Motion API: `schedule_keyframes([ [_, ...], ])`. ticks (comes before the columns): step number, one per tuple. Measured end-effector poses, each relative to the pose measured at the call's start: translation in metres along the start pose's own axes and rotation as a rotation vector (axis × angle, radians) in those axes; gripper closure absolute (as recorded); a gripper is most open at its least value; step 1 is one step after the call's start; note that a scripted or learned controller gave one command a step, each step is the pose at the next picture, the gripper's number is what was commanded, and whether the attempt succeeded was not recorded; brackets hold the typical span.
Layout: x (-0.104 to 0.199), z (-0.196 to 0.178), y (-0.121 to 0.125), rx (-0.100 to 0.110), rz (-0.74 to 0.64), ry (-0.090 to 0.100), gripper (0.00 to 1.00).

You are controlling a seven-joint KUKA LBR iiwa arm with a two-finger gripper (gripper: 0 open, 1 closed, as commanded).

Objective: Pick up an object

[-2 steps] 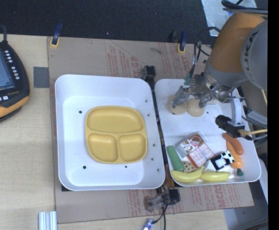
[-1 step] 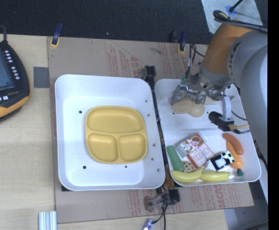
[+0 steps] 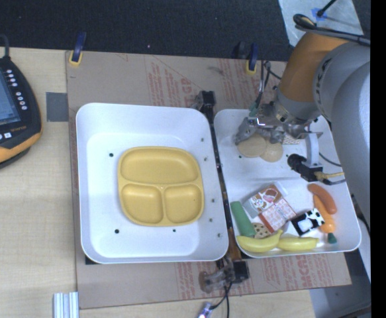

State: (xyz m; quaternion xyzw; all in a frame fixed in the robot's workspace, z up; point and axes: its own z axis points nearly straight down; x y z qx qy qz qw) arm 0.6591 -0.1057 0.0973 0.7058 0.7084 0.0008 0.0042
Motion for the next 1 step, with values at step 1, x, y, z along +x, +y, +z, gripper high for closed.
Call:
schedule_keyframes([
  [1,0.0027,-0.0003,0.0001,0.0,0.0,-0.001,0.0],
])
